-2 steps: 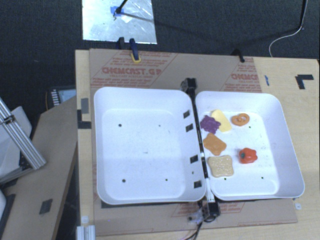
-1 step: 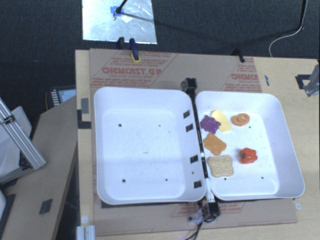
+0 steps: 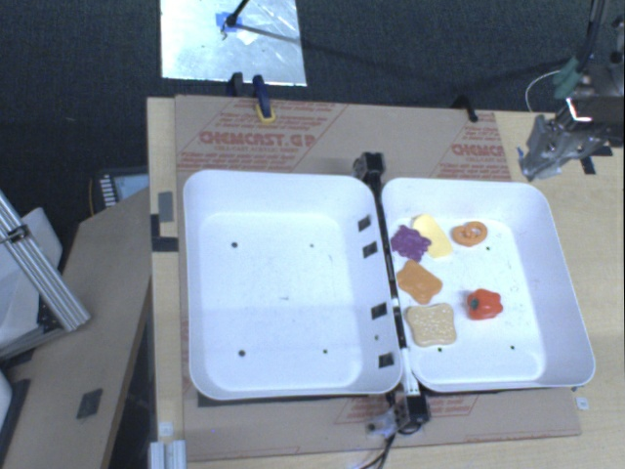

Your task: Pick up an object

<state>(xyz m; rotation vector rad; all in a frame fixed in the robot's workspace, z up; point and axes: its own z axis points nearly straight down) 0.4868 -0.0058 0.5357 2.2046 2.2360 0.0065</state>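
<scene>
The right bin point(image 3: 557, 262) holds several small toy foods near its left side. A purple grape cluster point(image 3: 410, 243) lies against a pale yellow piece point(image 3: 436, 236). An orange ring-shaped piece point(image 3: 471, 234) sits to their right. Below them lie an orange slab point(image 3: 419, 281), a tan cracker-like square point(image 3: 431, 324) and a red pepper point(image 3: 483, 304). My gripper point(image 3: 540, 162) hangs at the upper right, above the bench just beyond the right bin's far corner, well away from all the pieces. Nothing shows between its fingers.
The left bin point(image 3: 283, 281) lies beside the right one, with a black hinged divider point(image 3: 381, 262) between them. A cardboard sheet point(image 3: 322, 135) lies under both bins. A shiny metal plate point(image 3: 232, 25) sits on the dark floor at the back.
</scene>
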